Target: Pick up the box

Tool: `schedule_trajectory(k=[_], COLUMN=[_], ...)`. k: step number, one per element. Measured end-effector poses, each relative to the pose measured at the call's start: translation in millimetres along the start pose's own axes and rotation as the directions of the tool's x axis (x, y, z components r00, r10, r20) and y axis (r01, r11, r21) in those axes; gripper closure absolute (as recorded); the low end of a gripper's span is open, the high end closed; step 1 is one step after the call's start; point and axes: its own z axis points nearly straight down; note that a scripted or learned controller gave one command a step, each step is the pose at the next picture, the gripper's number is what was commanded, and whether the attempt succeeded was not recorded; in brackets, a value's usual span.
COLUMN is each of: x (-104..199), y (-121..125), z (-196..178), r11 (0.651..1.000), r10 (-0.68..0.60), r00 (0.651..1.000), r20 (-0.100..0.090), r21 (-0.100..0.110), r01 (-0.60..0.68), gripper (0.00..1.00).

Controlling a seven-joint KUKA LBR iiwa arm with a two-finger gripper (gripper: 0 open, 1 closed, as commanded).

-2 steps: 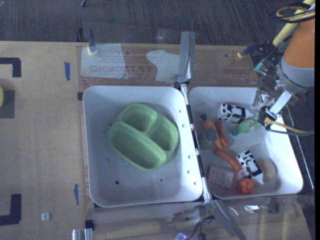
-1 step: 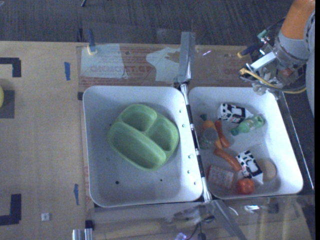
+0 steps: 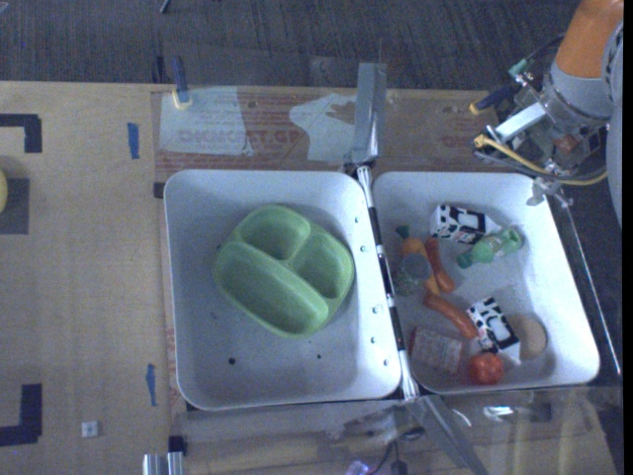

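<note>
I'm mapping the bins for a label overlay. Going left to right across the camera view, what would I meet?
Green divided plate in the left bin → carrot → upper black-and-white box → green bottle → potato → gripper.

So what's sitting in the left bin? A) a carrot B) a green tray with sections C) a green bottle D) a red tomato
B: the green tray lies alone in the left bin, while the tomato, bottle and carrot are all in the right bin.
</note>
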Motion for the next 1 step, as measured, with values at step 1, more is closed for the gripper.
schedule_trajectory(k=[1], x=[-15.3], y=[-14.0], z=[139.0], r11=[0.991], r10=[0.131], r00=[0.991], r20=[-0.002], r21=[0.000], r01=[-0.131], gripper=[0.00])
